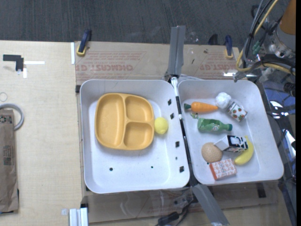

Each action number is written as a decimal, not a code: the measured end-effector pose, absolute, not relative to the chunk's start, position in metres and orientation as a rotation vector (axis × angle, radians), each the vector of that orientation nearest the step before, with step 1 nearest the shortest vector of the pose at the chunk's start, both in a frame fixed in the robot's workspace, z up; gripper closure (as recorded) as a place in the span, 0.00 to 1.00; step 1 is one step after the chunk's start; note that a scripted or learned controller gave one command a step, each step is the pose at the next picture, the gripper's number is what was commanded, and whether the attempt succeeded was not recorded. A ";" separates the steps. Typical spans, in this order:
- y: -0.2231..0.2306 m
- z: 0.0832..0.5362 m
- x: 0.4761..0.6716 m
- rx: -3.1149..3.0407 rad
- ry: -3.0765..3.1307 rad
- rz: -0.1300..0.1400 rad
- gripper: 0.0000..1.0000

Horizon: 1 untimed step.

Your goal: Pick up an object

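Arm [275, 36] at upper right, beyond right bin [268, 126]; hand's state cannot be told. Carrot [204, 108], green bottle [213, 125], banana [244, 156] lie inside.

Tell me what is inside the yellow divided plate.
All three compartments of the yellow divided plate show bare. A yellow ball sits outside, against its right edge. Anything underneath the plate is hidden.

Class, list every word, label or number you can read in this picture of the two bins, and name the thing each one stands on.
"CHEMCO'S GR...": red print, upside down, on the cardboard sheet behind the bins; the reading is unsure.
Brown paper bag: dark print, too blurred to read.
Small red carton: label too small to read.
Black-and-white box: markings unreadable.
Green bottle: label unreadable.
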<state>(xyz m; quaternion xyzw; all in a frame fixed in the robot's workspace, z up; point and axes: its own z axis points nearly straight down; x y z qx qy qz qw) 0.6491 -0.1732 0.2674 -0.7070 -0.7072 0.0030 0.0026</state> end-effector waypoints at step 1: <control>-0.134 0.136 0.646 -1.996 -2.419 0.008 0.00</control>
